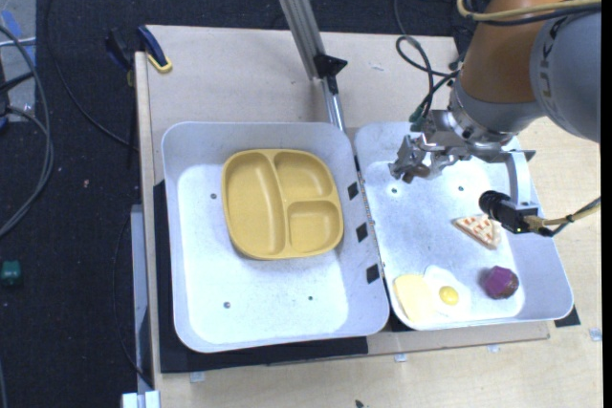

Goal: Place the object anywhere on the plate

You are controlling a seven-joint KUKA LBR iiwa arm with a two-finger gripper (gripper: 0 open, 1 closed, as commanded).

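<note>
Grey and orange-banded, my arm reaches in from the right and bends down over the far part of the right white bin (535, 291). My gripper (413, 162) hangs there above bare bin floor; whether my jaws are apart I cannot tell. The yellow divided plastic plate (283, 204) lies in the left white bin (191, 301). Near me lie a pizza-slice toy (476, 229), a purple round toy (499, 282) and a fried-egg toy (442, 289).

Bare bin floor (421, 234) separates tool (413, 162) from pizza slice (476, 229).
</note>
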